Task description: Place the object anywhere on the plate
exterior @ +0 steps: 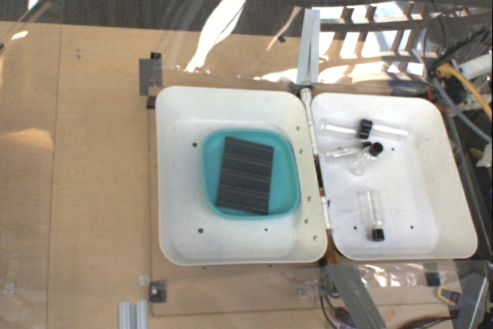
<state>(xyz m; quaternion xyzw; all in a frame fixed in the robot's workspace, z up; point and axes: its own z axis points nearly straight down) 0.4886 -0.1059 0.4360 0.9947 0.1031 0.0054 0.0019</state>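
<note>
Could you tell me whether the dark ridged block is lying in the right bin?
No, the dark ridged block lies on the teal plate in the left bin.

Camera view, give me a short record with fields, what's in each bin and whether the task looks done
left bin: holds a teal plate
on plate: dark ribbed block, lying flat, fully within the plate
right bin: three clear vials with black caps
vial positions: two near the back, one toward the front
task status: block rests on the plate, looks done
</note>
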